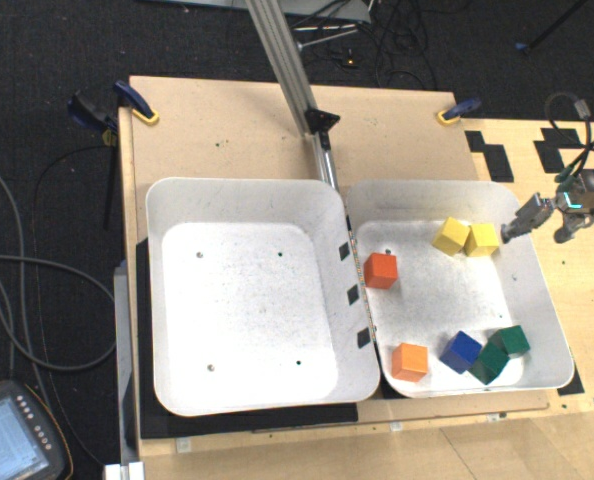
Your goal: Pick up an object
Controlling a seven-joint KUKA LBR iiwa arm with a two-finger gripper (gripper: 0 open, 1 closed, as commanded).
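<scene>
Yellow block (483, 239) just left of jaws, perhaps touching.

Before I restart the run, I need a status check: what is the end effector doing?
End effector: at the right bin's far right edge, beside the yellow blocks; open or closed cannot be told.

Arm (587, 200) cut off at right edge; jaws too small to read.
</scene>
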